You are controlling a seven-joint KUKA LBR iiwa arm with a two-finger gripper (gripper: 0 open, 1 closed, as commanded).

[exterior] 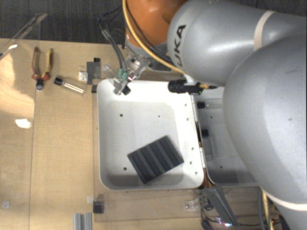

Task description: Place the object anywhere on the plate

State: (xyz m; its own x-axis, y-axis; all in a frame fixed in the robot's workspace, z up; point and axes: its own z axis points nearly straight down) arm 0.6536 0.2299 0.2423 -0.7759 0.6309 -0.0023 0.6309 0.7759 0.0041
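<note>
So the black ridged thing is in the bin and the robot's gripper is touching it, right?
Not quite. The black ridged thing is in the bin, but the gripper isn't touching it. The camera view shows it apart, up at the bin's far corner.

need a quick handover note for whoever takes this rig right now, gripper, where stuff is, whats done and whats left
Gripper: at the far left corner of the left bin, over the rim; I cannot tell from this view whether it is open or shut, and nothing is visibly held.
Job's things: a dark ribbed block lies flat on the left bin's floor, near the front edge, well apart from the gripper. I cannot make out a plate as such. The right bin is mostly hidden by the arm.
Done: no placement visible.
Left: the pick and the placement, judging by how things lie.
Off-task: pliers on the bench, left of the bins.
</note>
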